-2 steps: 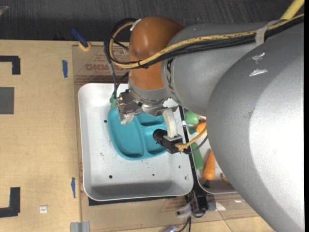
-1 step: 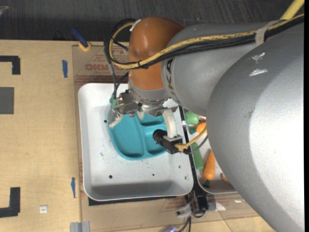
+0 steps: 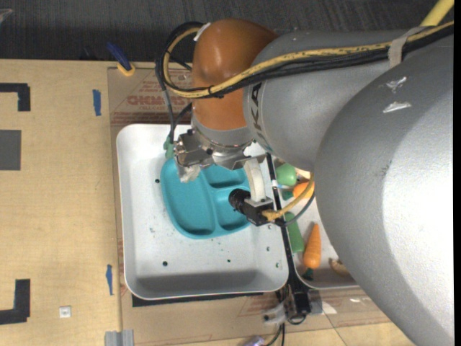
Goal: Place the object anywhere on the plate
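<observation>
Camera view, from above at a slant: the big grey arm [image 3: 360,121] comes in from the right and covers approx. half the scene, with its orange band [image 3: 227,56] sitting over the back of the bins. The claw [image 3: 189,163] hangs over the far left corner of the blue plate [image 3: 194,207], close above it. The wrist hides too much of it, so I can't tell whether it's open or closed, or whether it's got anything. There's a tiny green bit at its left edge, too small to make out.

The plate is a teal one w/ compartments, lying in the white bin [image 3: 144,251] on the view's left, toward the back and the right wall. What I can see of the plate's surface has nothing on it, so I'd say the placing isn't done yet.

Which thing is meant I can't say for sure. The candidates are in the other bin [image 3: 328,283], most of it under the arm. A carrot [image 3: 312,245] lies just beside the wall between the bins, and a green piece [image 3: 287,173] lies further back, partly hidden. Neither touches the plate.

If it's the carrot, it looks like a toy, prob. light and stiff, w/ a smooth skin that could slip. It tapers, so I'd pinch it across the thick middle, not at the thin tip, or it may squirt out. It's not fragile and the plate's a roomy target, so a low drop anywhere on it should do.

The cardboard-covered bench [image 3: 57,229] to the left carries only tape marks.
</observation>
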`<state>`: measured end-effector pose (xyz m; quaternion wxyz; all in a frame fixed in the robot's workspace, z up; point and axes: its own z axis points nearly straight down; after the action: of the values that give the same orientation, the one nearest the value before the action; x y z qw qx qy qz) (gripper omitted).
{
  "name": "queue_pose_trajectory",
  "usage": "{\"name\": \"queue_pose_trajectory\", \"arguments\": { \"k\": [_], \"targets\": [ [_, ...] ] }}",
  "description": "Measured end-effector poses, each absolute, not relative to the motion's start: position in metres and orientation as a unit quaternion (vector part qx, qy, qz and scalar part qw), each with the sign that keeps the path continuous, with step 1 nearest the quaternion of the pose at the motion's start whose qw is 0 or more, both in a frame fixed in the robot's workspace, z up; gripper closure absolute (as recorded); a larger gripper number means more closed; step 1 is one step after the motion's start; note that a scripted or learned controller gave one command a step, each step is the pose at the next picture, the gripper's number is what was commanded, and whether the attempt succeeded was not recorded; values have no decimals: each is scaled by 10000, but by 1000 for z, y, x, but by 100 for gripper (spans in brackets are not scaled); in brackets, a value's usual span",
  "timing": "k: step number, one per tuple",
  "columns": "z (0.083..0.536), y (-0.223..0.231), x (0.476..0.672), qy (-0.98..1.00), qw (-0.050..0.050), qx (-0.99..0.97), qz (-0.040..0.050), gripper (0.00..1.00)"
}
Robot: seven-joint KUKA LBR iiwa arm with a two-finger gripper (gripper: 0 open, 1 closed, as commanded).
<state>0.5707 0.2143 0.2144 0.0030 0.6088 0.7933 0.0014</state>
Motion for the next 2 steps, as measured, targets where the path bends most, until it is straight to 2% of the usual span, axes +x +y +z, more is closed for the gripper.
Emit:
{"name": "queue_pose_trajectory", "arguments": {
  "k": [1, 2],
  "targets": [
    [225, 216, 571, 7944, 47, 6074, 22, 100],
    [103, 199, 588, 6922, 8, 7217, 11, 100]
  ]
}}
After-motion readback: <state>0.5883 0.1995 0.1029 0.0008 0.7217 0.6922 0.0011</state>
